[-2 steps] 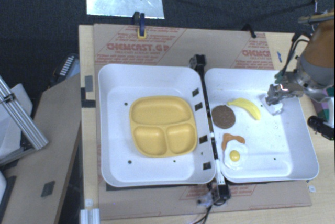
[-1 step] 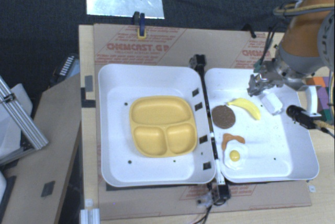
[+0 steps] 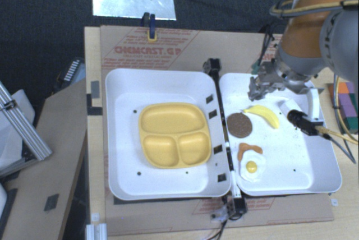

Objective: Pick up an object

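- Cardboard-topped bench [image 3: 151, 48] on dark carpet, two white bins touching at centre.
- Left bin [image 3: 120, 87]: yellow divided tray [image 3: 174, 135] in the middle, bare rim all round.
- Right bin [image 3: 322, 169]: banana [image 3: 265, 115], brown patty [image 3: 239, 125], fried egg [image 3: 252, 167], orange piece [image 3: 249, 150]; 4 o'clock corner bare.
- Gripper [image 3: 259, 89] at bin's 11 o'clock edge, just above the banana; grip state: cannot tell.

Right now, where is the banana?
The banana lies in the right bin, near its back-left part, just below the hand and up-right of the brown patty.
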`<action>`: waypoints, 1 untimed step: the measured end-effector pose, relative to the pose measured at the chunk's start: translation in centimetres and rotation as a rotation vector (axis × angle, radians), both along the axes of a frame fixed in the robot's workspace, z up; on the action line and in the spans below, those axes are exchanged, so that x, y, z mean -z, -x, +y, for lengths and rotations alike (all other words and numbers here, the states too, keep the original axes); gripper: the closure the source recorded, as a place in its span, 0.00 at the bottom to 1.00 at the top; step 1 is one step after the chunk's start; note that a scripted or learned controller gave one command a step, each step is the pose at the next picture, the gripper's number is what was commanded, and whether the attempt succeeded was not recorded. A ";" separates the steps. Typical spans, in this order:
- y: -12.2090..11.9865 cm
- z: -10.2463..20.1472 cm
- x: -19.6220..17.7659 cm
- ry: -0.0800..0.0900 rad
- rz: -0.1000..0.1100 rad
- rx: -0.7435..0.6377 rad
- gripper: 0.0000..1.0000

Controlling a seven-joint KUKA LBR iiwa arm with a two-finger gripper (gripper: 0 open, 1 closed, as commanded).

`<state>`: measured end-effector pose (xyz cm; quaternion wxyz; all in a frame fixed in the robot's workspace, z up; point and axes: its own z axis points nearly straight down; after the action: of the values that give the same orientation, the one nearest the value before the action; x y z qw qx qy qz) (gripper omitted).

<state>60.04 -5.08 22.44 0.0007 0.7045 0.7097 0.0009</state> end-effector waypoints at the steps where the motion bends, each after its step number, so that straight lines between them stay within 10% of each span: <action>1: -2.3 5.5 -0.7 -0.002 -0.002 -0.003 1.00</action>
<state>62.39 0.39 23.18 0.0009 0.7035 0.7106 0.0023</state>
